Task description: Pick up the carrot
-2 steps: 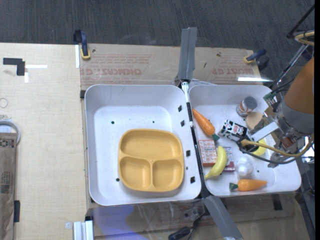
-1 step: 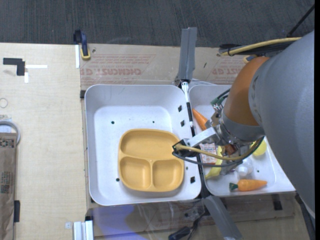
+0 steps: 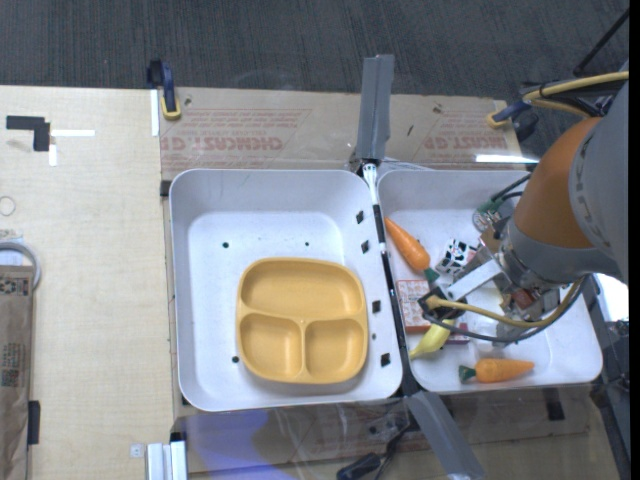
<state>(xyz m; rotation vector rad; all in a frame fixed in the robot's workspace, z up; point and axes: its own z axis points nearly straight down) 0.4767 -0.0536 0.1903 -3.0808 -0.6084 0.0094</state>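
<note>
Two carrots lie in the right bin [image 3: 580, 363]. One orange carrot [image 3: 407, 245] rests at a slant near the bin's left wall, toward the back. The other carrot [image 3: 500, 370], with a green tip, lies flat near the front edge. My gripper [image 3: 515, 298] hangs low over the middle of the right bin, between the two carrots and touching neither as far as I can see. The wrist hides what is directly beneath it.
A yellow banana [image 3: 432, 340], a red-and-white card [image 3: 412, 296] and a small black-and-white toy [image 3: 457, 256] share the right bin. In the left bin [image 3: 200, 268] sits a yellow divided plate [image 3: 302, 320]. A grey divider [image 3: 375, 108] stands behind the bins.
</note>
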